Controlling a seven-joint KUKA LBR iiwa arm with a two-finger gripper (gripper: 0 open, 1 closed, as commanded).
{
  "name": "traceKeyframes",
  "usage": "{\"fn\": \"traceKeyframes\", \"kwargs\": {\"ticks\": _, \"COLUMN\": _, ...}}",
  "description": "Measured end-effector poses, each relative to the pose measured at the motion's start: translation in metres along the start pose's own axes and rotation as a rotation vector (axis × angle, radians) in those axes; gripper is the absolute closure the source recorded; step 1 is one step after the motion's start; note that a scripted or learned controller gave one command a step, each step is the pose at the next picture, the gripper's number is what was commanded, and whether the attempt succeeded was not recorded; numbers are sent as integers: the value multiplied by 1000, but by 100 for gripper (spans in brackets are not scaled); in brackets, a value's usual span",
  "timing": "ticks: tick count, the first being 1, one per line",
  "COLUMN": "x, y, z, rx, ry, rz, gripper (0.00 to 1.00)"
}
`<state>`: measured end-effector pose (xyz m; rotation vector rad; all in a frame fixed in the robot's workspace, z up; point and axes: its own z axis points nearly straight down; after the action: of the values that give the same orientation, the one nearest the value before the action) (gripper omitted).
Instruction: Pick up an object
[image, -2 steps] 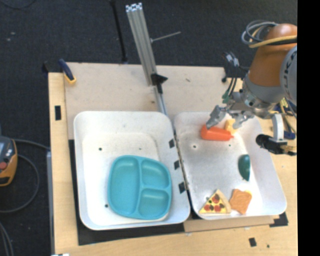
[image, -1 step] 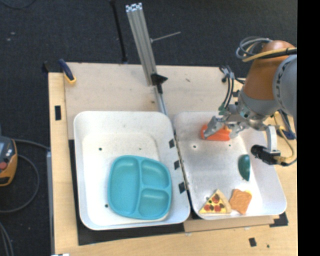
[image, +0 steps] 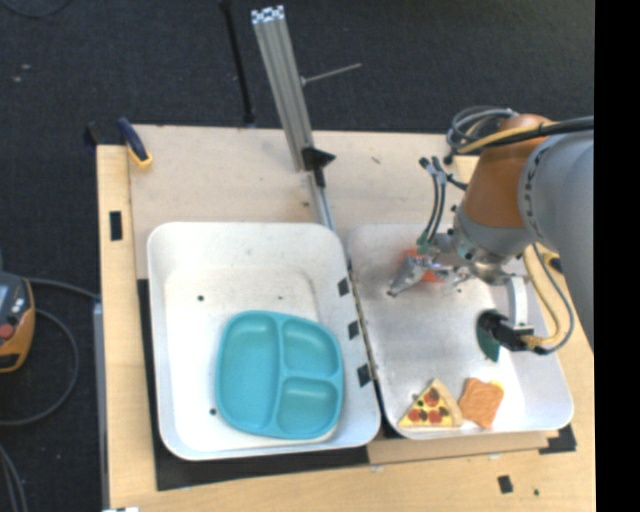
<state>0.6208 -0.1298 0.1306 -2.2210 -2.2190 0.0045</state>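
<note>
Pizza slice (image: 431, 407) and an orange block (image: 482, 401) lie side by side near the front rim of the right bin (image: 400, 330), the slice at about 9 o'clock of the block and just beside it; either could be my pick. I see the arm (image: 520, 195) reaching in from 3 o'clock, its orange band above the wrist, with the gripper (image: 425, 272) low over the back half of the right bin, at roughly 12 o'clock of the slice and well apart from it. From this view I cannot tell how the gripper is set, as it blurs into the cables and small reddish parts around it. A dark green thing (image: 492, 335) sits at about 5 o'clock of the gripper, between it and the block. Over in the left bin (image: 230, 250), a blue tray (image: 280, 374) with three compartments lies flat toward the front, at 9 o'clock of the slice. A metal post (image: 285, 85) rises at 12 o'clock behind both bins.
</note>
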Motion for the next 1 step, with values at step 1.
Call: {"fn": "traceKeyframes", "kwargs": {"ticks": 1, "x": -1, "y": 0, "z": 31, "rx": -3, "ry": -1, "rz": 0, "gripper": 0}}
